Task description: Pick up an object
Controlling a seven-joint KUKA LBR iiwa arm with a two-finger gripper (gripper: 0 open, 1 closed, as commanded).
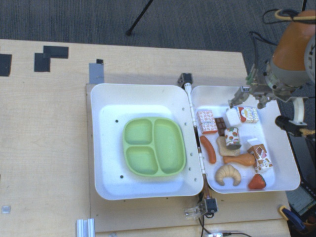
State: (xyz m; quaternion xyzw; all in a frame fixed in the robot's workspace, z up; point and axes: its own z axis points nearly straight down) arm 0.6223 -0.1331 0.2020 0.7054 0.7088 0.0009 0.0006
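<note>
On your left sits the left bin [98, 147], holding a green tray [154, 147] with three compartments, nothing in them. Leave it alone; nothing there serves this pick.

Move across the divider to the right bin [291, 179], where the candidates lie crowded. Nearest the divider is a red-and-white packet [206, 121], with a sausage [209, 149] just below it. Toward the middle you have a white carton [232, 116], a small round jar [232, 138], and a croissant [228, 174] near the front wall. Further right lie a carrot [243, 160], a boxed snack [261, 157] and a strawberry [256, 181].

The gripper [251, 96] hovers over the bin's back edge, just above the white carton and a second small packet [248, 114]. Its fingers look spread apart with nothing between them, though the slant makes this a judgement.

For a clean grasp, pick a thing with free sides. The second small packet, near the gripper, seems the best bet: it has bare floor to its right. Come straight down, centre the fingers across its short side, and keep clear of the white carton beside it, which could be nudged or caught along.
</note>
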